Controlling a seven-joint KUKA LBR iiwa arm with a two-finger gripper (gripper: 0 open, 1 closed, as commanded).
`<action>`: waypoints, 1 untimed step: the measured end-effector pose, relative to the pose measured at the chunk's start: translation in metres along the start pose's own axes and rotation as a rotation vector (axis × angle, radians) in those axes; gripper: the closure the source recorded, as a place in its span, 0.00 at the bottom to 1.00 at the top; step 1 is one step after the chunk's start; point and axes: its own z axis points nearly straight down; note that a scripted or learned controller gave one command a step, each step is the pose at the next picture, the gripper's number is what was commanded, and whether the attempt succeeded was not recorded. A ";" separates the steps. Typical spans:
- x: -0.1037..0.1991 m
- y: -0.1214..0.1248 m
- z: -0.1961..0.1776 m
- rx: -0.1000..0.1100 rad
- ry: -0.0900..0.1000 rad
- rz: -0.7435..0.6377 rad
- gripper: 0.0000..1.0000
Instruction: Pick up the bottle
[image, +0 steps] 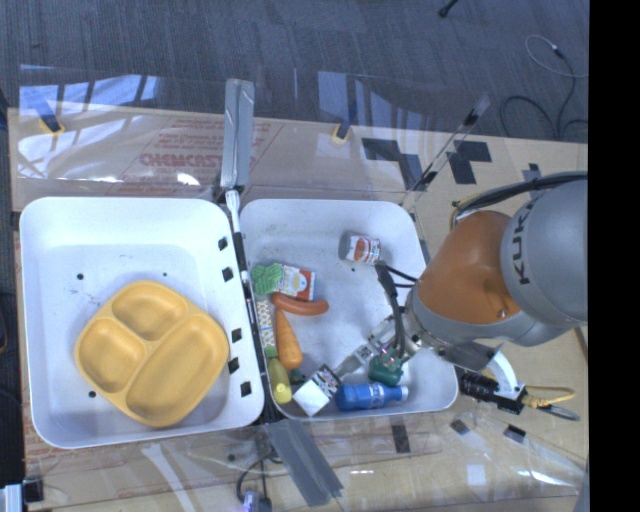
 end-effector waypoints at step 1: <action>-0.021 -0.015 0.000 -0.001 -0.003 -0.112 0.00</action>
